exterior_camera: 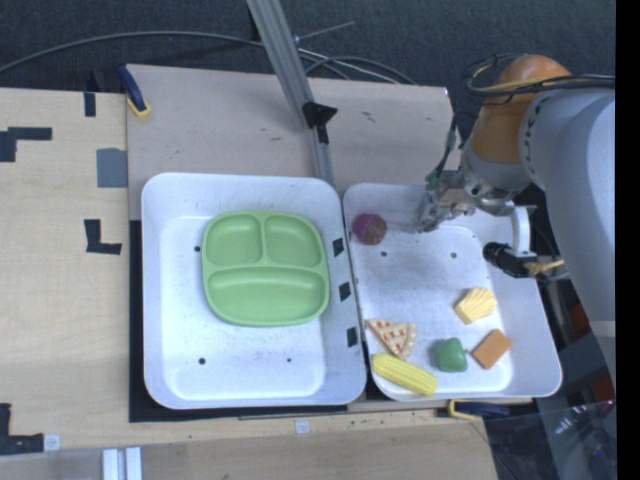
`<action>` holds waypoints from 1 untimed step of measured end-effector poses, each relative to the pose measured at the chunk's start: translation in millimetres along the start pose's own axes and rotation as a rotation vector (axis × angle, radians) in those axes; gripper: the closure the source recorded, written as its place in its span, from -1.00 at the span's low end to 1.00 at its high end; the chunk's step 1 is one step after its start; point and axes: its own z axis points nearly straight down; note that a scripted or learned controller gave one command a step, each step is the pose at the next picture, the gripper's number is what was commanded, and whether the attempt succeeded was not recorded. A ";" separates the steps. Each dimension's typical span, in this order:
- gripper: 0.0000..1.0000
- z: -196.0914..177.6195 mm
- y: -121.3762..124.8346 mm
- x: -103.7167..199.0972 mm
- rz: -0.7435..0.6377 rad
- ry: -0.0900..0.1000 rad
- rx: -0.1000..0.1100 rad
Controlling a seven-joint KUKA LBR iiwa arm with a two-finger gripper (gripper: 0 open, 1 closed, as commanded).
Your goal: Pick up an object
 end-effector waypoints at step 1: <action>1.00 -64.0 3.3 -1.2 0.003 0.001 -0.008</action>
